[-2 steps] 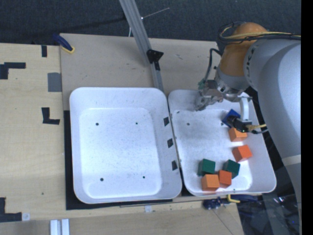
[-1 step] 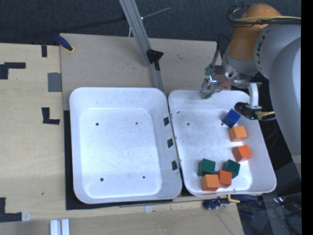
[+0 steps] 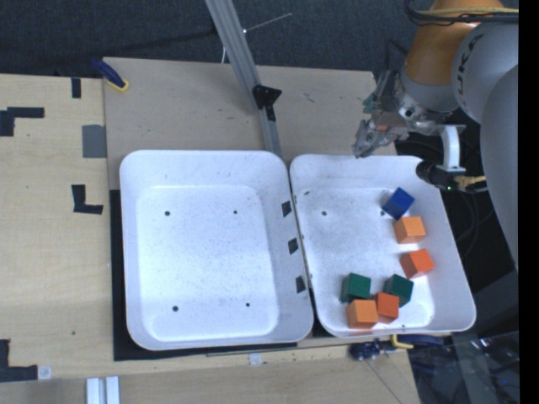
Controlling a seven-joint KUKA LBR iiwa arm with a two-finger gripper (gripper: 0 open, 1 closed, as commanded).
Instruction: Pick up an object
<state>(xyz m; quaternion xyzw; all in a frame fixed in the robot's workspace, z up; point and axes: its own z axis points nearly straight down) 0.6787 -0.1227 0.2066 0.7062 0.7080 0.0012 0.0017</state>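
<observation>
The right bin (image 3: 337, 225) holds several small blocks. A blue block (image 3: 398, 202) lies near its far right side, with an orange block (image 3: 410, 229) and another orange one (image 3: 417, 263) just in front of it. At the front sit two green blocks (image 3: 356, 286) (image 3: 399, 289) and two orange ones (image 3: 363, 312) (image 3: 387, 305), packed close together. My gripper (image 3: 368, 146) hangs above the far rim of the right bin, up and left of the blue block. Nothing shows between its fingertips.
The left bin (image 3: 202, 251) stands beside the right one, their rims touching. A slanted metal bar (image 3: 244, 57) runs from the top down to the bins' shared far corner. Black tape marks lie on the bench at the left.
</observation>
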